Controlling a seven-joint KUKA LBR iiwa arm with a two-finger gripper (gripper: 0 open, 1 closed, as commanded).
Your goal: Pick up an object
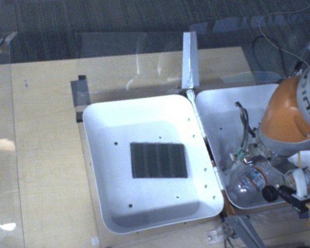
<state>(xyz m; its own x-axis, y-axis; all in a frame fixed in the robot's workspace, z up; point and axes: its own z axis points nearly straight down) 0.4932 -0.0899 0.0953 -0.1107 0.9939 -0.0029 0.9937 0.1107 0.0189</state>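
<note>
A dark ribbed rectangular pad (158, 160) lies flat in the middle of the left bin (101, 127). In the right bin (221, 112), a clear plastic bottle (249, 182) lies near the front left corner. My gripper (249, 158) is lowered into the right bin, just behind and above the bottle. The orange band and the grey wrist hide much of that bin's right half. Whether the gripper touches the bottle is not clear from this angle.
A metal divider post (188, 62) rises behind the seam between the two bins. Thin cables (244, 120) hang along the arm inside the right bin. Wooden bench surface (36, 164) stretches to the left of the bins.
</note>
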